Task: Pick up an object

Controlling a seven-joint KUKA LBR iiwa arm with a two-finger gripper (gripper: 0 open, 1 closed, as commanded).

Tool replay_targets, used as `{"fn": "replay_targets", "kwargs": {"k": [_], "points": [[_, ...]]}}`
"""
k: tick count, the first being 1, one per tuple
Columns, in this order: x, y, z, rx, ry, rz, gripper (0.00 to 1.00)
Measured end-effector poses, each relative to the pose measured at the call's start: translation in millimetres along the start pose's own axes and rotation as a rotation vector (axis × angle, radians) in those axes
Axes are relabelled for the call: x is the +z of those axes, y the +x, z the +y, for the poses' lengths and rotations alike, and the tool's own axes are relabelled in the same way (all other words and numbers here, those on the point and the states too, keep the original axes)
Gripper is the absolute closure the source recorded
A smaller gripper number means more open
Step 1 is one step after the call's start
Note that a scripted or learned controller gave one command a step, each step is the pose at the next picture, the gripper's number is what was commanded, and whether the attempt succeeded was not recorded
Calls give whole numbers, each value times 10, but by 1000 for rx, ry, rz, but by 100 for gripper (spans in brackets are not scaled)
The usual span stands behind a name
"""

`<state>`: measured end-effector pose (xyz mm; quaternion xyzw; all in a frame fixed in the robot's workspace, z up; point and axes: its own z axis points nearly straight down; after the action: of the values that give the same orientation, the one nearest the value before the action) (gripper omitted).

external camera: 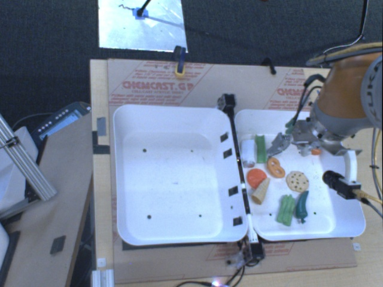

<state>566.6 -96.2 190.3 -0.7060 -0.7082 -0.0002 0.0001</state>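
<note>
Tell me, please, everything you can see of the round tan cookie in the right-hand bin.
The cookie is a flat, round tan disc speckled with darker dots, probably a toy. It lies face up on the floor of the right bin, towards its right side. An orange ring lies just to its left, apart from it, and a teal pepper lies just below, close to its edge.

Two bins are sitting side by side on the bench [149, 79], the left bin [173, 172] beside the right bin [344, 220]. Lying in the right bin, a can [247, 152] is just left of a long stick-shaped piece [261, 149], with a pretzel [276, 167] and a round cookie [297, 181] nearer the middle. A cone [260, 191] is lying in front of a round slice [256, 177], and two pods [286, 210] are lying toward the front, just left of a pepper [301, 205].
</note>
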Motion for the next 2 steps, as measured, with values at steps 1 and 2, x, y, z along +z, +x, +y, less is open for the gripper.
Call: {"fn": "replay_targets", "kwargs": {"k": [1, 2], "points": [[-109, 3, 10, -2, -3, 0, 100], [-606, 631, 81, -8, -7, 2, 100]]}}
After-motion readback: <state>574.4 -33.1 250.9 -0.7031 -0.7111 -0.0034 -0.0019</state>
